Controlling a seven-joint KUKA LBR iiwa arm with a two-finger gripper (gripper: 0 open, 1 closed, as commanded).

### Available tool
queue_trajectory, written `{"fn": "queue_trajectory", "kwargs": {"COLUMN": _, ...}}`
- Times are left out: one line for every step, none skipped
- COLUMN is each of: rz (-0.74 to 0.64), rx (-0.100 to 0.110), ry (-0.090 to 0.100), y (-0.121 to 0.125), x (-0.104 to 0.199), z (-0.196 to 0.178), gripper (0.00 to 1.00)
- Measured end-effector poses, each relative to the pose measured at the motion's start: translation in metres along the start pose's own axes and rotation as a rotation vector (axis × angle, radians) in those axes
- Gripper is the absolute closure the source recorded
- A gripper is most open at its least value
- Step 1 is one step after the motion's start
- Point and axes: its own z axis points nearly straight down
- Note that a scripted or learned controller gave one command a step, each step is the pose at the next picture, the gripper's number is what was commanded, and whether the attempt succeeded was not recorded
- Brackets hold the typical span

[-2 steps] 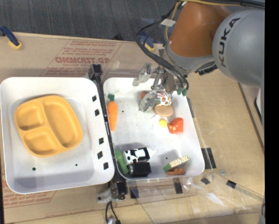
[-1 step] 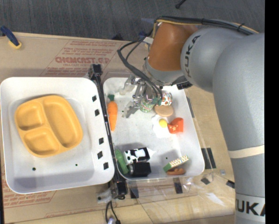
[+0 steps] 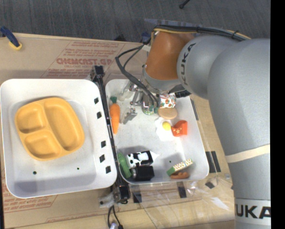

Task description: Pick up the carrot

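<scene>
Carrot (image 3: pixel 114 117) lies lengthwise against the left wall of the right-hand bin (image 3: pixel 195 142). Just right of the carrot hovers the gripper (image 3: pixel 131 105), fingers parted and holding nothing. With the wall so close, a finger could likely strike it and spoil the grasp.
</scene>
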Motion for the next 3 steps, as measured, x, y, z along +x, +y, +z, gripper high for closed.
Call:
{"fn": "queue_trajectory", "kwargs": {"rz": 0.221, "rx": 0.002, "ry": -0.001, "y": -0.003, "x": 0.006, "z": -0.002, "gripper": 0.0}}
{"fn": "queue_trajectory", "kwargs": {"rz": 0.561, "rx": 0.002, "ry": 0.002, "y": -0.015, "x": 0.017, "z": -0.001, "gripper": 0.0}}
{"fn": "queue_trajectory", "kwargs": {"rz": 0.756, "rx": 0.008, "ry": -0.002, "y": -0.014, "x": 0.025, "z": -0.002, "gripper": 0.0}}
